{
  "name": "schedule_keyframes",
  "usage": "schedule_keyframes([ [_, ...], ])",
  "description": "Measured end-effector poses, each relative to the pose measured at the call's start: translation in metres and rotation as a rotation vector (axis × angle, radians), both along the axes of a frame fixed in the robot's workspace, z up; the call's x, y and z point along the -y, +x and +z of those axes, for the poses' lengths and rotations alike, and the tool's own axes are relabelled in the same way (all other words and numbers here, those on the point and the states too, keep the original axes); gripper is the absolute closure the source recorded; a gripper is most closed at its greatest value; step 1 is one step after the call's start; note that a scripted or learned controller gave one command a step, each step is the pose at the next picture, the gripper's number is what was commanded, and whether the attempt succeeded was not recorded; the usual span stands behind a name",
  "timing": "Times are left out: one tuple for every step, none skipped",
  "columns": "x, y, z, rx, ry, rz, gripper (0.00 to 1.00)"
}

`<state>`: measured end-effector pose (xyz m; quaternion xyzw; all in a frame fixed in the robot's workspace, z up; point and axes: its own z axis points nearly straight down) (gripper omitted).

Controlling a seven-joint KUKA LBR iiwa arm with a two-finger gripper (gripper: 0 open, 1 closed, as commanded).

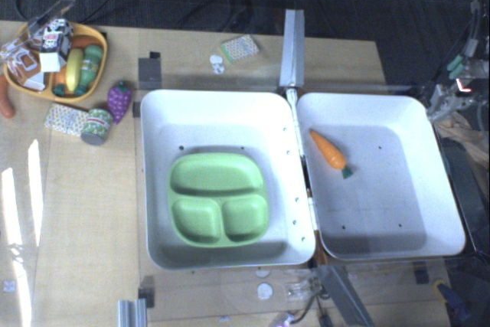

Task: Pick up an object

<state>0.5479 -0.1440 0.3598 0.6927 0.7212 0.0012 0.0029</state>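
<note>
Carrot (329, 150), the one loose item in the right bin (429, 233), lies flat and slanted near that bin's left wall, well apart from the other walls, so a descent from above looks unobstructed. Green divided tray (219, 197) sits in the left bin (153, 165). Gripper state: cannot tell.

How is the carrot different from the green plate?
The carrot is orange, small and thin; the plate is green, big and flat with three sections. The carrot lies slanted in the right bin; the plate sits in the left bin. Both rest on a bin floor.
</note>
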Motion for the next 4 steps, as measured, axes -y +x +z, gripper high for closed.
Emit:
schedule_keyframes([
  [-0.002,0.002,0.010,0.001,-0.002,0.009,1.00],
  [-0.082,-0.007,0.003,-0.005,0.002,-0.240,1.00],
  [-0.233,-0.025,0.005,-0.005,0.003,-0.174,1.00],
  [-0.330,-0.009,-0.059,-0.006,0.003,-0.237,1.00],
])
